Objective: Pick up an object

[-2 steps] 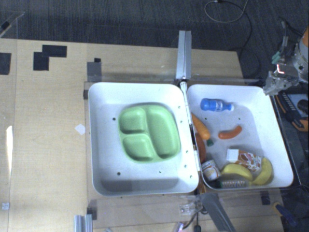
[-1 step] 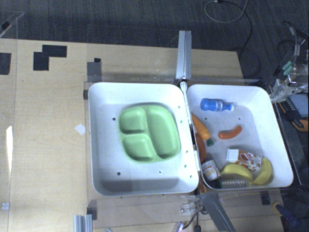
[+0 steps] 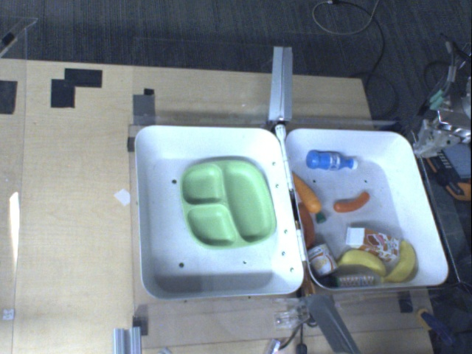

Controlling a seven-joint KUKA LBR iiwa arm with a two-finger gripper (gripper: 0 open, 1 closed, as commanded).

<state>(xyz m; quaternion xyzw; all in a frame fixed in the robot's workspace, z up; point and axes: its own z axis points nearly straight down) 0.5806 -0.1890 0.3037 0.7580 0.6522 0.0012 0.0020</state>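
Gripper (image 3: pixel 441 127) apparently poised beyond right bin (image 3: pixel 413 161).

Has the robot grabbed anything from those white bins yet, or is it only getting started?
Only getting started, it seems. Nothing looks done: the blue plastic bottle, the orange carrot, the red sausage and the yellow bananas all lie in the right white bin. The green divided plate sits in the left white bin. Nothing is in hand; the whole pick is left.
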